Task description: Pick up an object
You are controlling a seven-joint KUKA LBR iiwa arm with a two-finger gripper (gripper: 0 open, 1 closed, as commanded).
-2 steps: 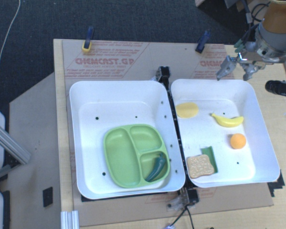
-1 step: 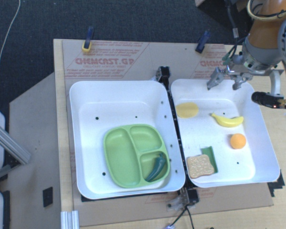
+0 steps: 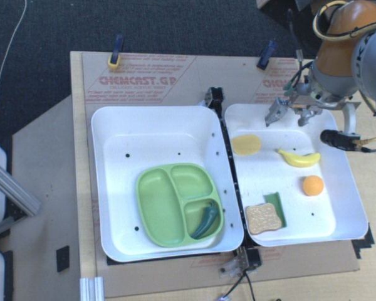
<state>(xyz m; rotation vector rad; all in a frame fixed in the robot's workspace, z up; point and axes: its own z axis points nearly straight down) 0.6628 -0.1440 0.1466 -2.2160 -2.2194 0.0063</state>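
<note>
- Above the far edge of the right bin [image 3: 348, 187], camera view: the gripper [image 3: 291, 114] hangs with its fingers spread and nothing between them.
- To do the step well, I would lower it straight over one isolated piece, such as the banana [image 3: 299, 158] just below it, and close squarely.
- Right bin: yellow disc [image 3: 246, 145], banana, orange ball [image 3: 313, 185], cracker [image 3: 264, 218] resting on a green block [image 3: 276, 204].
- Left bin [image 3: 113, 137]: a green divided plate [image 3: 166, 205] with a dark green pepper [image 3: 206, 221] in its near-right compartment.

Red print "CHEMCAST G.P" on brown protective sheet [image 3: 144, 74] covering bench, behind left bin. Same red print repeated at right, partly hidden, unreadable. Smaller lines illegible.
</note>
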